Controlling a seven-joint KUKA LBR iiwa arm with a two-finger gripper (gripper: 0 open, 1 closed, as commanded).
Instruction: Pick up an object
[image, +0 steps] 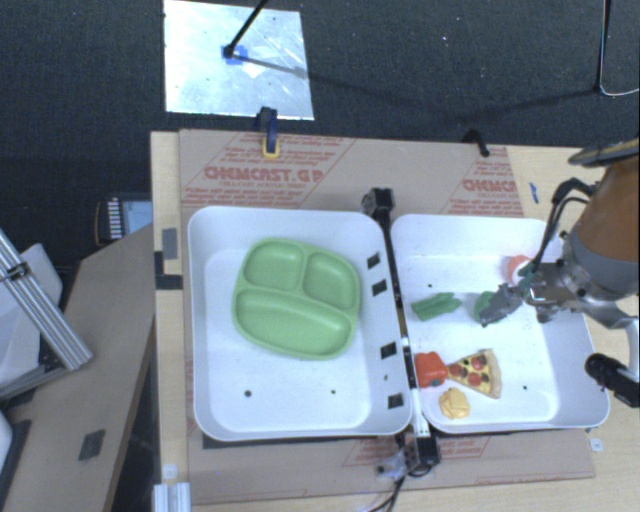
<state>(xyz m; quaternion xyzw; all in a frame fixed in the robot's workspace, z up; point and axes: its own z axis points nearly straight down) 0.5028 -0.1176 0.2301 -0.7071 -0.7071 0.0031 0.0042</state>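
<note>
Green plate (297, 298) lies alone in the left bin (215, 240), so I ignore it. In the right bin (440, 240) a green pod (436, 306), pizza (478, 372) and yellow lump (454, 403) lie apart. My gripper (496, 306) hangs low beside a darker green piece (487, 299), probably to take it; if it is open or closed I cannot tell.

Two shallow white bins sit side by side on the worktop (330, 165): the left bin (215, 300) carries a green divided tray (297, 298), while the right bin (560, 400) holds a green piece (436, 305), an orange-red toy (430, 369), a pizza slice (477, 372), a yellow lump (454, 403) and a red-and-white piece (517, 266). The arm reaches in from the right, its end effector (497, 306) low over the right bin, just right of the green piece. Something small and green shows at its tip, though whether that is gripped is unclear.
</note>
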